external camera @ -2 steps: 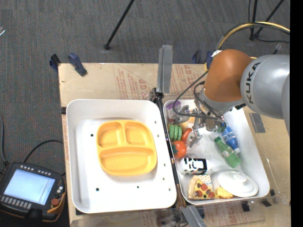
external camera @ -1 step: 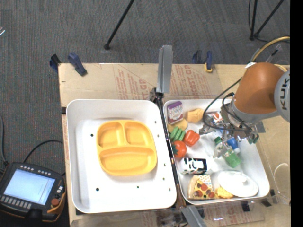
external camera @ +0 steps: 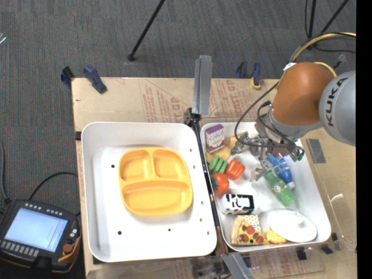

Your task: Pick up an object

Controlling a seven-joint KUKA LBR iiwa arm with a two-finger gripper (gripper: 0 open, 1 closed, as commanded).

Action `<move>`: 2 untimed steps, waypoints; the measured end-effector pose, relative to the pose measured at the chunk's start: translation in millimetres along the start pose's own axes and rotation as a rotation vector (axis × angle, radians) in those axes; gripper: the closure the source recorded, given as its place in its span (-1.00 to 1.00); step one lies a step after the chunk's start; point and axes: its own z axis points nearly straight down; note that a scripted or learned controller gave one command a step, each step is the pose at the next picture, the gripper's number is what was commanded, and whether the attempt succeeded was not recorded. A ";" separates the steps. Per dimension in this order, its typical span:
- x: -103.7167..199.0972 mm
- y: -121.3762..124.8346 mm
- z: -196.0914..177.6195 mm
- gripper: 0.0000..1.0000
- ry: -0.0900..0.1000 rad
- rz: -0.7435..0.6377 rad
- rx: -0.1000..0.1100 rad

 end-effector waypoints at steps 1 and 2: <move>65.4 -50.6 0.2 -1.00 0.003 -0.087 0.001; 20.8 -20.2 0.7 -1.00 0.000 -0.241 -0.001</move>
